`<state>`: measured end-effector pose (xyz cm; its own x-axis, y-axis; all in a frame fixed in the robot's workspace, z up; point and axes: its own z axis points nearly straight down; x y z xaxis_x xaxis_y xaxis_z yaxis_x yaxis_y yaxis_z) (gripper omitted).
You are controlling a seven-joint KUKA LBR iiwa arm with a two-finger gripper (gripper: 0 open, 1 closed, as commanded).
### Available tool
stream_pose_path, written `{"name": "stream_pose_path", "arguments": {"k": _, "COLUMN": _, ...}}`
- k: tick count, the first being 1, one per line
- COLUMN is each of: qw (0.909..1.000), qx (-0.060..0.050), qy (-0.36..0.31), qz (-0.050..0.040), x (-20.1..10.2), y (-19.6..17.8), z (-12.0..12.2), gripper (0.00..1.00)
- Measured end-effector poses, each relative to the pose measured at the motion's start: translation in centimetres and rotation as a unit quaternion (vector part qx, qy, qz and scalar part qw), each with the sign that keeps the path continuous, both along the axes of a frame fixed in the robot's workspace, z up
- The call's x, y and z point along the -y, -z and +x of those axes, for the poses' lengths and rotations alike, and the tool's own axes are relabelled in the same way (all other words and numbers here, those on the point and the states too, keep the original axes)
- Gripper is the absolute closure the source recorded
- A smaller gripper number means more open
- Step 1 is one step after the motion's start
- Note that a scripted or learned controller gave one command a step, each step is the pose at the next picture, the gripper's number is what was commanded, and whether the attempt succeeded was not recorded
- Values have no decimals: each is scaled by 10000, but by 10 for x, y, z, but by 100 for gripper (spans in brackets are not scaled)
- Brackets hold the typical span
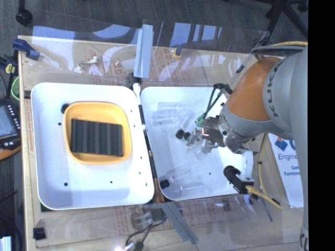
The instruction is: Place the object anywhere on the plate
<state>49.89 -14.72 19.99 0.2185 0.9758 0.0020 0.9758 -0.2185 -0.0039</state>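
The arm [272, 95] dominated the right side, a big grey body with its orange band bulging over the right bin's far corner, reaching in low from the right. Below it the bench [94, 61] spread out pale and wooden under the two white bins. The left bin [47, 182] sat wide and bright, and inside it lay the plate [97, 111], a yellow-rimmed rounded square with a dark ribbed centre, nothing resting on it. The right bin [157, 95] lay just beside the left one, their rims nearly touching down the middle.

Inside that right bin, clear plastic pieces were scattered: one see-through object [167, 113] near the far left part, another clear piece [186, 181] near the front rim with a small dark cap at its left end. The gripper [201, 137] hung over the middle of the right bin, well apart from the plate. Whether its fingers were spread or closed, I couldn't tell; glare and clutter blurred them. Something clear seemed to sit right under it, too faint to call. A small black part [182, 135] showed just left of the gripper.
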Motion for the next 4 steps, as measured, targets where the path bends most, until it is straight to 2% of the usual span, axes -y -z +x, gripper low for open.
{"name": "stream_pose_path", "arguments": {"k": 1, "qw": 9940, "qx": -1, "qy": -1098, "qz": -9, "x": -24, "y": -30, "z": 42, "gripper": 100}}
{"name": "stream_pose_path", "arguments": {"k": 2, "qw": 9822, "qx": 7, "qy": -1880, "qz": -6, "x": -80, "y": -4, "z": 90, "gripper": 100}}
{"name": "stream_pose_path", "arguments": {"k": 3, "qw": 9708, "qx": 4, "qy": -2397, "qz": -2, "x": -140, "y": -13, "z": 103, "gripper": 100}}
{"name": "stream_pose_path", "arguments": {"k": 4, "qw": 9708, "qx": 4, "qy": -2397, "qz": -2, "x": -140, "y": -13, "z": 103, "gripper": 0}}
